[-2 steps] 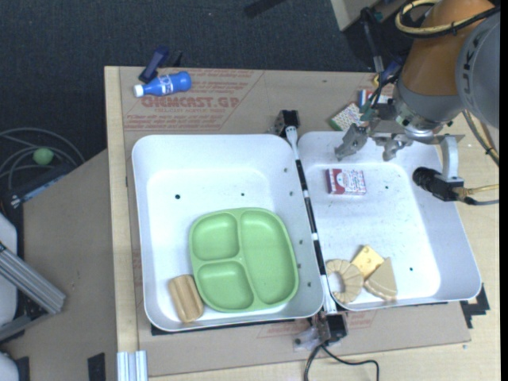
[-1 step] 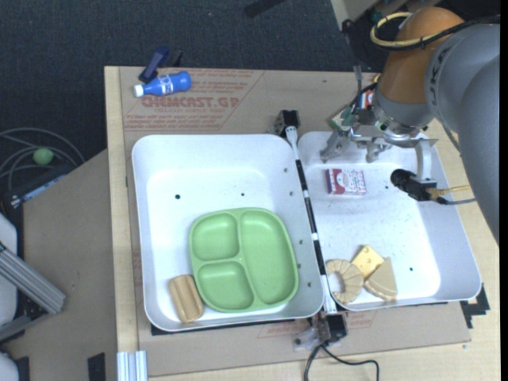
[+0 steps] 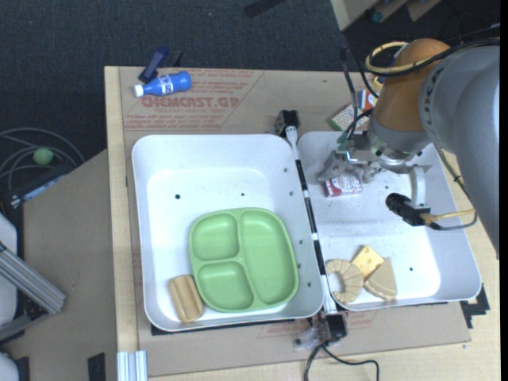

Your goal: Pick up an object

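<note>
The tool hangs low in the right bin, over a small red-and-white packet lying flat near the bin's upper-left corner. Whether the tool is spread or pinching the packet cannot be told.

The gripper hangs over a red-and-white packet in the right bin, upper right; a green divided plate fills the left bin.
</note>
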Controlling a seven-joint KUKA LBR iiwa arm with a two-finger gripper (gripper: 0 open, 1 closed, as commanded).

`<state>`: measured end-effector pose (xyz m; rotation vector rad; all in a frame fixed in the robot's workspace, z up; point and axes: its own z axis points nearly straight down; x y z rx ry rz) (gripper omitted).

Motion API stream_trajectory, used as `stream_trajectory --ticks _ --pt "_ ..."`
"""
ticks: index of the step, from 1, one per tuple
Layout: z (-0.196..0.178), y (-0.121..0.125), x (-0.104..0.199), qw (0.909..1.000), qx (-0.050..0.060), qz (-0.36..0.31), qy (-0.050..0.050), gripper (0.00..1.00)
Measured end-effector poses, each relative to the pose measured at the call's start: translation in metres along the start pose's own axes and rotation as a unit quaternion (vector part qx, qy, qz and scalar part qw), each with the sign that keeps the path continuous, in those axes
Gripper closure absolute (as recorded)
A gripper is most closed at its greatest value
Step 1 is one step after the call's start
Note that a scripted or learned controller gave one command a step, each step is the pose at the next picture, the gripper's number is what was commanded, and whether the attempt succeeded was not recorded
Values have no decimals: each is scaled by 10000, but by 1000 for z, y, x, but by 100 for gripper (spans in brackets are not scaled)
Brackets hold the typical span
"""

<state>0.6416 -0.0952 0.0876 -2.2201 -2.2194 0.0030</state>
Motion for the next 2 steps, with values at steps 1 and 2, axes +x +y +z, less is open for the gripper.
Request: stream_trajectory --ticks 1,2 --pt "-11 1 0 10000 -20 1 -2 100" --pt "-99 -8 51 10000 -35 -11 1 100"
